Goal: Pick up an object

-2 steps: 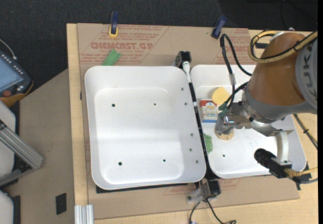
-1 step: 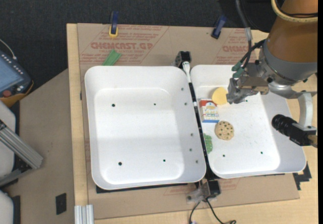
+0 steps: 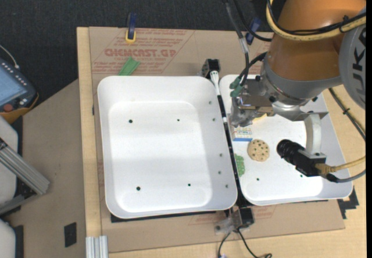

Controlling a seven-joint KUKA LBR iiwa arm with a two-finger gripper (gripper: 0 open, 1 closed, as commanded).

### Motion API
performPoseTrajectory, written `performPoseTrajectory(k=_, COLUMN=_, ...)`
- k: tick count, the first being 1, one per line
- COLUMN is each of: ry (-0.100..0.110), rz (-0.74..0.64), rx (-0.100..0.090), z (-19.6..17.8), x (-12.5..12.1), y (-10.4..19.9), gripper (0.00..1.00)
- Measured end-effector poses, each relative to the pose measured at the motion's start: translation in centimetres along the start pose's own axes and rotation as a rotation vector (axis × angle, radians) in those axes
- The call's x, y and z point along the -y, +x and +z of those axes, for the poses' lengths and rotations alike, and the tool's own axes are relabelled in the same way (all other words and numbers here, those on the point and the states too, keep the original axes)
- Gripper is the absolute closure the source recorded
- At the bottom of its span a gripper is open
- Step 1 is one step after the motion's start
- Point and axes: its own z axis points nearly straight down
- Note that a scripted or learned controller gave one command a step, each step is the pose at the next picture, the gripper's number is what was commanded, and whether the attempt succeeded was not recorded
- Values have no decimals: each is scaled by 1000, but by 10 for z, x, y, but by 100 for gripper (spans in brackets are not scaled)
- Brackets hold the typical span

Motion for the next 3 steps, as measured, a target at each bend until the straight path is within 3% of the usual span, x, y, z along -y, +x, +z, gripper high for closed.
performPoseTrajectory(k=1, ry=-12, rz=1, rx=-2, z=-91, x=3, y=48, gripper=100)
performPoseTrajectory(k=2, ry=-6, rz=0, rx=-2, z=-115, x=11, y=108, gripper=100)
performPoseTrajectory(k=3, ry=-2, rz=6, rx=1, z=-113, x=11, y=104, gripper=0)
